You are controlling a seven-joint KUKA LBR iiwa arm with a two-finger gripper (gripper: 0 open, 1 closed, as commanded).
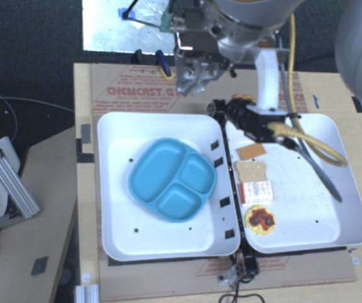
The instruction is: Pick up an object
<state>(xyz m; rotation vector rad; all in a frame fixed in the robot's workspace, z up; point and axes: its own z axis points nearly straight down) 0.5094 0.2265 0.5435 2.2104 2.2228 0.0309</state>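
Nothing is picked yet — the gripper [193, 81] hangs beyond the blue tray [172, 178], its finger state impossible to tell — the whole grasp remains.

The light is soft and even, and the two white bins [168, 248] look bright with faint shadows. A shiny sheet [114, 17] at the upper left glares almost white. The big grey arm [263, 5] at the top looks blurry, and the dark floor at the left is dim.
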